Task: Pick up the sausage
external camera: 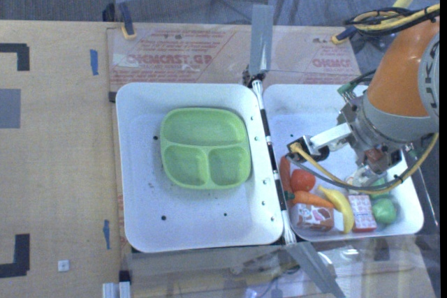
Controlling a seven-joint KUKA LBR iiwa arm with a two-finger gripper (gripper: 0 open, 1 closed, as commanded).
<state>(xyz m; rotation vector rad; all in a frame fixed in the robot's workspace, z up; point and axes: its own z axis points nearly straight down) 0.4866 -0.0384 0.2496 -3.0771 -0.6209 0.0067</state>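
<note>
The sausage [314,219] lies in the right bin [307,108] near its front-left corner, at about eight o'clock from the tool [374,162] and apart from it. Whether the tool is released or clenched cannot be told.

The wooden bench [56,150] bears two white bins — left bin [133,220], right bin [293,101] — touching side by side.

Toy food [328,204] crowds the right bin's [297,105] near end; its far half lies bare and passable.
</note>
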